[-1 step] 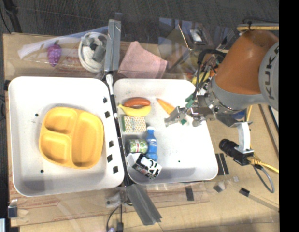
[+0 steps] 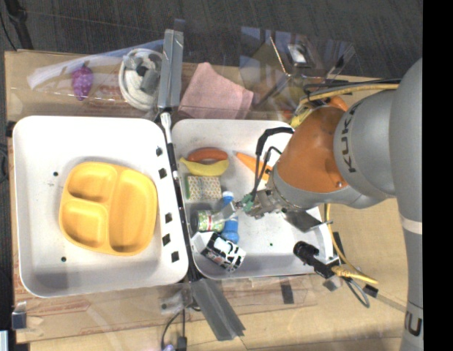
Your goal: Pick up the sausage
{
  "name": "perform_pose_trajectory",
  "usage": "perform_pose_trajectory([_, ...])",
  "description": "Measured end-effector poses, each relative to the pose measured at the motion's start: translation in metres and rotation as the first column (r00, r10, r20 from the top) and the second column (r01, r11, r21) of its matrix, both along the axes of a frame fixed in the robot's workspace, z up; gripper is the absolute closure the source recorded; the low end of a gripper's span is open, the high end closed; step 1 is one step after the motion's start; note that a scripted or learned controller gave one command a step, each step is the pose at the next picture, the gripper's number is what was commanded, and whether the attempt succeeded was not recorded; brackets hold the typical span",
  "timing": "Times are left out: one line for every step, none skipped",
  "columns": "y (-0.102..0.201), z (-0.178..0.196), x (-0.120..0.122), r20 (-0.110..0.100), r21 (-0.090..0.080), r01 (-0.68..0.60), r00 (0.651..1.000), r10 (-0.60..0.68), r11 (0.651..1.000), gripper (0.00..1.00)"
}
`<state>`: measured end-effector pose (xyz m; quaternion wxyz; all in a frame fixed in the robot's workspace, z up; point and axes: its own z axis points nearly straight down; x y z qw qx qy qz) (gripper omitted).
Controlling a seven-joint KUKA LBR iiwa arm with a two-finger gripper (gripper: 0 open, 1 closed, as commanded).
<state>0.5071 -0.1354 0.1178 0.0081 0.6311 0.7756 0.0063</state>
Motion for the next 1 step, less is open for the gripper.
perform_pose_trajectory([0.0002, 0.011, 0.0016, 0.002, -0.001, -0.005, 1.0, 0.005, 1.0, 1.0])
